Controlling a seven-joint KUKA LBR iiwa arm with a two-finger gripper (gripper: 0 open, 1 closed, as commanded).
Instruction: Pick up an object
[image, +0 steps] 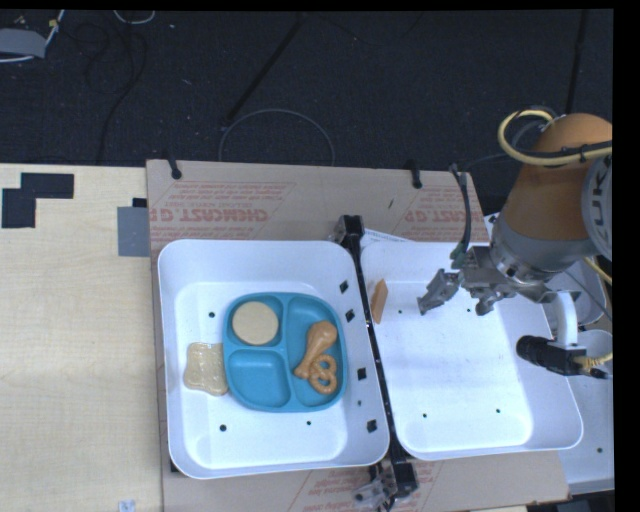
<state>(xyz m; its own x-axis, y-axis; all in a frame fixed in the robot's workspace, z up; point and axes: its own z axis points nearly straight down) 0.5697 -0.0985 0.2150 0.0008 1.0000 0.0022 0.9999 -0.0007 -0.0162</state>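
Two shallow white bins sit side by side on the bench, joined by a black divider strip. The left bin (190, 440) holds a blue sectioned plate (262, 385) with a round tan cracker-like disc (254, 322) in its upper-left compartment and, in the right compartment, a toy chicken drumstick (318, 345) lying slantwise above a small pretzel (323, 375). A pale slice of toy bread (205, 368) lies on the bin floor, touching the plate's left edge.

In the right bin (470, 415), a small orange-brown block (379, 299) — its exact kind too small to tell — stands near the upper-left corner, just beside the divider. The gripper (461, 297) hangs over the upper part of this bin, to the right of the block and apart from it; its two fingers are spread, with nothing between them. The arm's orange band (560, 185) shows above the wrist at the right — a yellow cable loops over it.
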